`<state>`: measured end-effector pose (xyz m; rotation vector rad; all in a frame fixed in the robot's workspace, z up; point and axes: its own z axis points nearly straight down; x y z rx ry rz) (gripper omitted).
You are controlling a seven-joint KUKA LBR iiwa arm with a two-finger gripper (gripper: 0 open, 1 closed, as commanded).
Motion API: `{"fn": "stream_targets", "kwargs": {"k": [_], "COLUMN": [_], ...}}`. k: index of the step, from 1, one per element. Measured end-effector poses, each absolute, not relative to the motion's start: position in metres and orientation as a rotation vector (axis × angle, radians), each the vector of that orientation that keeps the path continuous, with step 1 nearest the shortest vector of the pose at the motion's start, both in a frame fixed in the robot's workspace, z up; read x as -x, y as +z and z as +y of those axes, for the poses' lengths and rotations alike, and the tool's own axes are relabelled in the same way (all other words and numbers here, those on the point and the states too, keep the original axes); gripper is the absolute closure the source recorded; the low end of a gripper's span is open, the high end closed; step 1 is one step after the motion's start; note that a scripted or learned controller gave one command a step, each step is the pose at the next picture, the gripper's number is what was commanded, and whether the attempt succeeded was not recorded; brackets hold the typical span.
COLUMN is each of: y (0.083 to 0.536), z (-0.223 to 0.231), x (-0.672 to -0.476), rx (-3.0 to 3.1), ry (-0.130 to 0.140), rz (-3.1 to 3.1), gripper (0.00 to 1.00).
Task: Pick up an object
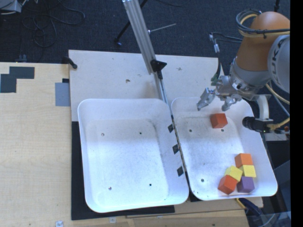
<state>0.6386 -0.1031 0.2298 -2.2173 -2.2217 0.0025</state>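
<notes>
From above, the worktop [109, 74] carries 2 shallow white bins side by side. The left bin [94, 122] sits beside the right bin [189, 174], where all the blocks lie. The arm's hand [217, 101] hangs over the far edge of the right bin, its 2 fingers spread apart with nothing between them. Just near of it, and apart from it, rests a lone orange-red block [218, 121] on the bin floor. Well apart, in the near right corner, 5 more blocks [239, 174] huddle touching: orange, yellow and purple.

The lone block looks the easiest pick. I would judge it light, rigid and not fragile, probably wood or foam, though the picture is too coarse to tell. Its flat faces should grip well if the fingers close across 2 opposite sides. It sits slightly turned, so the hand may want a small twist to meet the faces squarely, not the corners.
</notes>
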Motion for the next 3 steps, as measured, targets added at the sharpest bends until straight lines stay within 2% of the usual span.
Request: {"fn": "stream_targets", "kwargs": {"k": [1,2,3], "y": [0.232,0.097,0.112], "z": [-0.156,-0.192,-0.191], "x": [-0.635,-0.663,-0.665], "rx": [2.226,2.218,2.218], "ry": [0.003,0.009,0.005], "rz": [-2.219,-2.216,-2.221], "gripper": [0.00,0.00,1.00]}}
